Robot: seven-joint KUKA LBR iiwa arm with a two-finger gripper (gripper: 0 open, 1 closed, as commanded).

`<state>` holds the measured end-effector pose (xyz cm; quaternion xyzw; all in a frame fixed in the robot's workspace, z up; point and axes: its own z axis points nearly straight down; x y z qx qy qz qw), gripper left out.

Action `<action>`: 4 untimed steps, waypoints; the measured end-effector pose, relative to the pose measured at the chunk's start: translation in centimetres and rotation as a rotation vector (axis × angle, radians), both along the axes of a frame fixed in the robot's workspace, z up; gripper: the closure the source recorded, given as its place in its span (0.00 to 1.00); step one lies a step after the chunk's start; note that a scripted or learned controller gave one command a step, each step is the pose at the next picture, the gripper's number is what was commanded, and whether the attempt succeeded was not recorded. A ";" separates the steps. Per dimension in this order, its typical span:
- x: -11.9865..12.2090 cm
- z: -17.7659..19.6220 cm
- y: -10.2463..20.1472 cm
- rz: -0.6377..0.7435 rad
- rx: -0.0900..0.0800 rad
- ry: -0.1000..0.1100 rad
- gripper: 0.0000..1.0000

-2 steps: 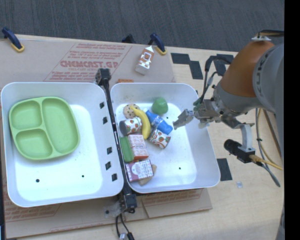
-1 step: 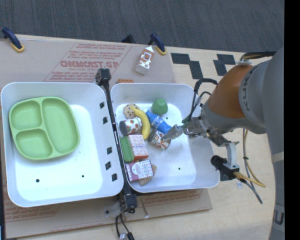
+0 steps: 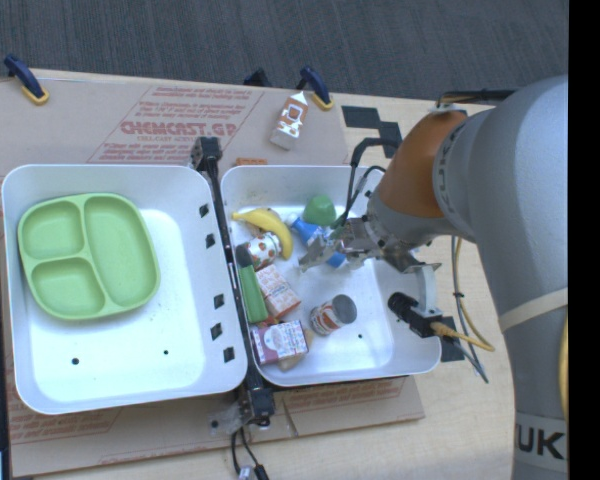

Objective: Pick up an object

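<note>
My pincer (image 3: 330,251) sits low in the right bin (image 3: 412,353), tips down among a blue item (image 3: 306,231), but I cannot tell its state or whether it grips anything. Clutter is tight: green cup (image 3: 320,210) just behind, banana (image 3: 263,221) to its left, can (image 3: 332,314) near its front. Risk as I judge it: the tips skid off the blue item or nudge the cup, so I lift nothing.
</note>
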<state>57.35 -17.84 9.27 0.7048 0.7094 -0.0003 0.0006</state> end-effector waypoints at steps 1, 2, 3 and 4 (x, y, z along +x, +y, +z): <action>0.0 0.9 0.0 0.003 0.000 0.002 1.00; -3.6 8.7 0.2 -0.003 0.001 0.001 1.00; -3.5 16.2 1.1 0.000 0.000 -0.002 1.00; 8.3 13.0 1.3 -0.001 0.001 0.000 1.00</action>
